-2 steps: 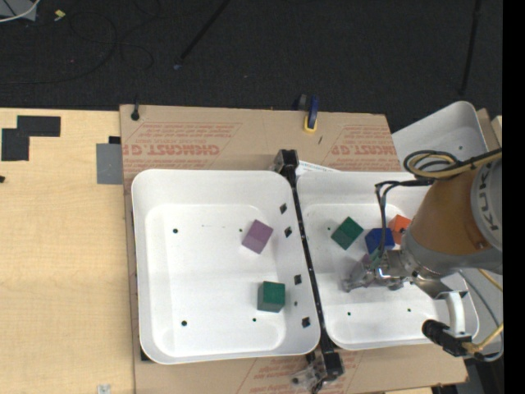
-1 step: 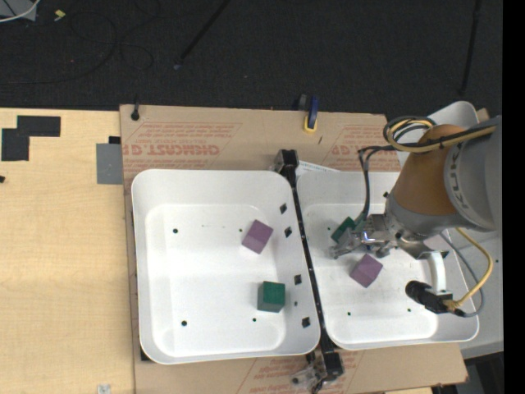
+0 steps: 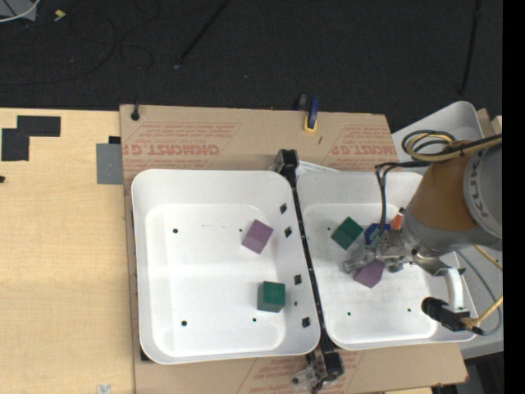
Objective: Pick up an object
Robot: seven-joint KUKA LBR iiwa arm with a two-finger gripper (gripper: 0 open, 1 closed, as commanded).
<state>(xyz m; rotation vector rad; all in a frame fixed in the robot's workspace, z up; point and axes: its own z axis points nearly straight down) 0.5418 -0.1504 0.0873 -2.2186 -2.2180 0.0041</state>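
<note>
In the right bin [image 3: 385, 341] a purple cube [image 3: 368, 275] lies near the middle, with a green cube [image 3: 346, 233] just up and to its left. My gripper [image 3: 372, 258] reaches in from the right, low over the bin floor. It sits right at the purple cube's upper edge and close beside the green cube. The gripper body hides the cube's top edge, so contact cannot be judged. The arm's orange band [image 3: 439, 199] stands above the right bin's right side.
The left bin [image 3: 141, 261] holds another purple cube [image 3: 257, 236] and a dark green cube [image 3: 271, 296]. A black divider with clips [image 3: 300, 249] runs between the bins. Cables and a black connector [image 3: 443, 310] hang at the right bin's right edge.
</note>
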